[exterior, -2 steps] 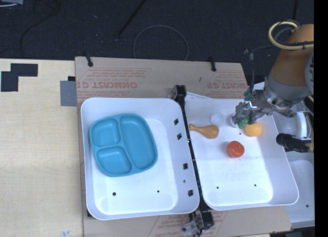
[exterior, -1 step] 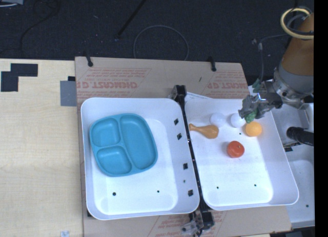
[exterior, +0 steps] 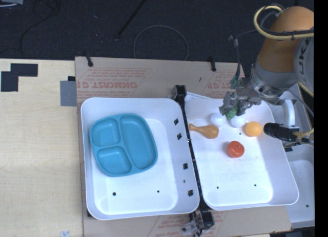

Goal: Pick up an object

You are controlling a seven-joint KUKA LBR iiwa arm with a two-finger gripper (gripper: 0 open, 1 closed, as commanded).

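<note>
Claw (exterior: pixel 234 109) is positioned low over the back of the right bin (exterior: pixel 277 192), directly above a small white object (exterior: pixel 237 121) with a second pale lump (exterior: pixel 217 120) just to its left. Whether the claw is open or closed cannot be told from this angle; nothing is visibly held.

Step in hand, by judgement: the approach or descent onto a target, with the grasp not yet confirmed. The white object under the claw appears the likeliest candidate.

Other items in the right bin: an orange ball (exterior: pixel 252 129) just right of the white object, a red tomato-like piece (exterior: pixel 236 149) nearer the front, and a tan drumstick-shaped piece (exterior: pixel 204 130) toward the divider. The left bin (exterior: pixel 102 200) carries a blue 3-compartment plate (exterior: pixel 123 144).

Next move calls for a closure centred on 1 item, then a straight lift; the orange ball sits close enough to be nudged.

Arm pose: the grey arm (exterior: pixel 274 74) enters from the right, orange band (exterior: pixel 289 23) uppermost, wrist angled down and leftward to the bin on the tabletop (exterior: pixel 36 144).
</note>
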